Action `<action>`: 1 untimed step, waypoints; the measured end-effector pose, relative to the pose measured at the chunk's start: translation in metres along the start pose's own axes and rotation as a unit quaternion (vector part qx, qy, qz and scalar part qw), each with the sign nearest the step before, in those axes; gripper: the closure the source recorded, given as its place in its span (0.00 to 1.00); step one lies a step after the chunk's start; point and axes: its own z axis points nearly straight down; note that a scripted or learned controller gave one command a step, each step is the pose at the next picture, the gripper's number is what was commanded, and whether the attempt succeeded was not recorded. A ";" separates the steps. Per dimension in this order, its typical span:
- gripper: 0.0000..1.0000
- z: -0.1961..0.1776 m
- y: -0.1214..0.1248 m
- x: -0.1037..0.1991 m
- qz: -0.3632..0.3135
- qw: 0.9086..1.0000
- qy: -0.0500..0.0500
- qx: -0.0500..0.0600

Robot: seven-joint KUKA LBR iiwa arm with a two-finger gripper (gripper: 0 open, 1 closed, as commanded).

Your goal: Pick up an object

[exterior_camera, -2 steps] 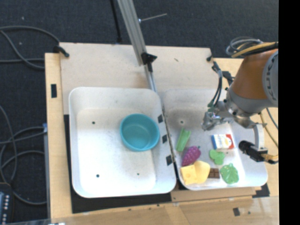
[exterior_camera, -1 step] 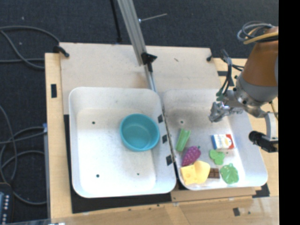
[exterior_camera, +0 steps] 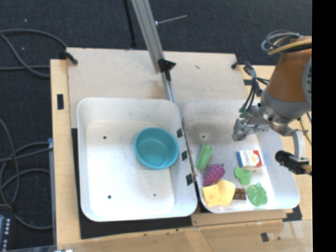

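Toys [exterior_camera: 231,180] sit low in the right bin [exterior_camera: 220,112]; my end effector [exterior_camera: 240,132] hangs above them, and I cannot tell its state.

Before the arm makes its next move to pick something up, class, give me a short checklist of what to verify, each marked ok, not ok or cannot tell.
1. Objects available in the right bin: ok; green cylinder, purple grapes, yellow piece and small carton lie there.
2. Gripper above the right bin: ok.
3. Gripper directly over a target: not ok; it hangs over bare floor, behind the items.
4. Fingers open: cannot tell.
5. Items spaced for a clean grasp: not ok; most of them crowd together.
6. Blue bowl clear of the path: ok, it sits in the left bin.
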 end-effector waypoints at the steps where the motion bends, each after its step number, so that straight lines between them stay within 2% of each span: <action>1: 1.00 -0.005 0.018 0.058 -0.004 1.000 0.002 -0.002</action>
